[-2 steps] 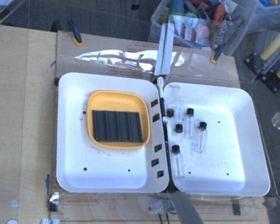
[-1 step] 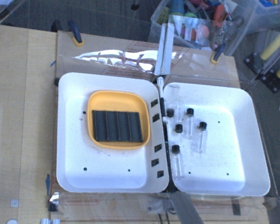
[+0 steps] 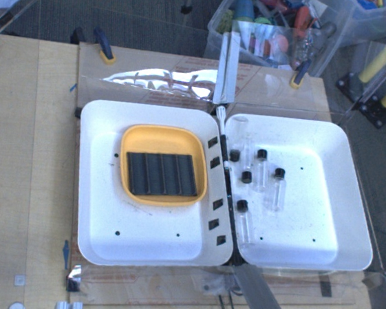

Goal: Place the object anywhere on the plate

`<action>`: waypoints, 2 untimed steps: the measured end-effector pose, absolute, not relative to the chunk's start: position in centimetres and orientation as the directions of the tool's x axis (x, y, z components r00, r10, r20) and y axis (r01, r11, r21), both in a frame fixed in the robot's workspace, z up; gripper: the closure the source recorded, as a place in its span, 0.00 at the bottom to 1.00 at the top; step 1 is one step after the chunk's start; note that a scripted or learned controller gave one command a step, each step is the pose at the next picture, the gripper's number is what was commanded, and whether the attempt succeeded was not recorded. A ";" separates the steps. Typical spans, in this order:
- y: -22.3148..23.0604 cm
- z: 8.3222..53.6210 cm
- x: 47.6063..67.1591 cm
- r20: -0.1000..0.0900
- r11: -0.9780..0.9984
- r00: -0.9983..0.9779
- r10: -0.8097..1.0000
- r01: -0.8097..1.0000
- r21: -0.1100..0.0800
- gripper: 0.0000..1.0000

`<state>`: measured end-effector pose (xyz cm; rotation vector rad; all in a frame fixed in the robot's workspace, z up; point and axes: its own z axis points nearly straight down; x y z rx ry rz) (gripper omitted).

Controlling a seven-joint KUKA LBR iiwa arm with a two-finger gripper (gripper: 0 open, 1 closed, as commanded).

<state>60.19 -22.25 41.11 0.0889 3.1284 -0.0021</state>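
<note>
Taking a clear black-capped glass vial (image 3: 276, 191) from the cluster right of the rounded yellow plastic plate (image 3: 167, 135), grasp across its body and set it beside the dark ribbed block (image 3: 161, 174) lying on that plate; the gripper's state cannot be told.

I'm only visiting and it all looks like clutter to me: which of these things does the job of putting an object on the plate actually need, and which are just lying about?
For the job:
- yellow plate, left bin, a dark ridged block lying on it
- clear vials with black caps, right bin

Just lying about:
- clear tub of colourful odds and ends behind the bench
- blue-handled clamps at the bench's back edge
</note>
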 end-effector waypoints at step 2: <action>-22.2 43.6 64.3 -0.010 0.783 -0.783 -0.622 -0.622 -0.007 1.00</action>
